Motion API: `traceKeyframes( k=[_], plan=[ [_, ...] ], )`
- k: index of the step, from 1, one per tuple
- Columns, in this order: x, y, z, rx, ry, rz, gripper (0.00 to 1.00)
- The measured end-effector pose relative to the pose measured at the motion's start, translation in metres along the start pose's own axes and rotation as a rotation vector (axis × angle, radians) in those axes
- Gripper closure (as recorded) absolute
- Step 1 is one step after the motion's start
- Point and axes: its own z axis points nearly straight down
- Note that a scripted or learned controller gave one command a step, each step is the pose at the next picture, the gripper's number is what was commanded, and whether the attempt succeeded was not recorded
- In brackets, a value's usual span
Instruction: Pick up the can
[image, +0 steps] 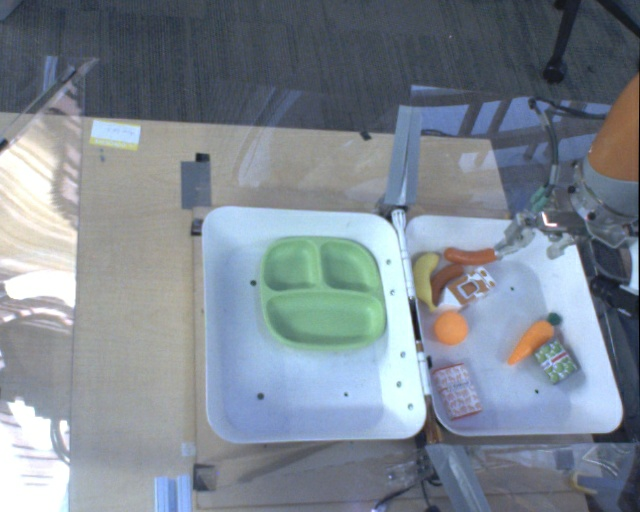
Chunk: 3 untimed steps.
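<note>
The grey arm with the orange band (612, 150) enters at the right edge and is cut off there, so most of it stays outside the picture. Its gripper (545, 222) is above the far edge of the right white bin (590, 350). The metal parts there are small and blurred, and I cannot tell how it is set; nothing is visible in its hold.

The small green can with a colourful label (556, 361) lies on its side in the right bin, near the right wall, just beside the tip of the orange toy carrot (530, 341). It is short, and its label has red and white marks that are too small to read.

In the same bin are a yellow banana (426, 278), a red-brown sausage (470, 256), a small box with a red and white pattern (471, 288), an orange round fruit (451, 327) and a flat pink packet (457, 390). The banana and the small box partly overlap other things, so their edges are hard to separate.

The left white bin (230, 400) holds a light green plate with three compartments (322, 292). Both bins rest on the pale wooden tabletop (130, 300).
</note>
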Motion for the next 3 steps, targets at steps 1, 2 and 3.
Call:
traceKeyframes(
  k=[1,2,3],
  plan=[
    [0.013,0.062,0.117,0.0,-0.001,-0.134,0.0],
    [0.057,0.044,0.128,-0.011,-0.01,-0.125,0.0],
    [0.044,-0.036,0.13,-0.009,-0.005,-0.258,0.0]
  ],
)
